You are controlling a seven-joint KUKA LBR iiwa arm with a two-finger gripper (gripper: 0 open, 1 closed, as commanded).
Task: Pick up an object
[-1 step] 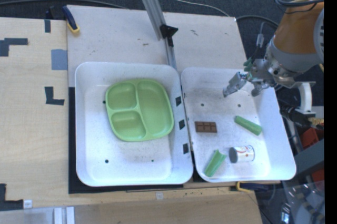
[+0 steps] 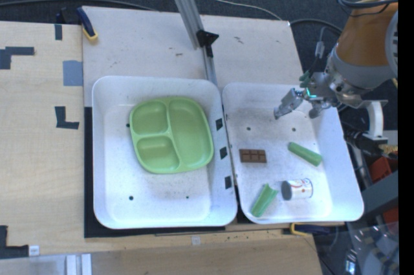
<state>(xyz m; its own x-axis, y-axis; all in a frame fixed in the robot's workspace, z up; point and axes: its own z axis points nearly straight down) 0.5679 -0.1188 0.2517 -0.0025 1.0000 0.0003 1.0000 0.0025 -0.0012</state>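
My arm came in from three o'clock, its orange band sitting at about two o'clock in the view with the grey wrist just below it. From the wrist I pointed toward nine o'clock and slightly down. My gripper (image 2: 299, 105) hung above the right bin's upper part, at roughly three o'clock from the centre. My fingers (image 2: 285, 105) stood apart, one toward nine o'clock, the other nearer the wrist, with nothing between them.

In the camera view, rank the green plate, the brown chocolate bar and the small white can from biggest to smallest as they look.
1. green plate, by far the largest.
2 and 3. brown chocolate bar and small white can look alike in size; no ranking.
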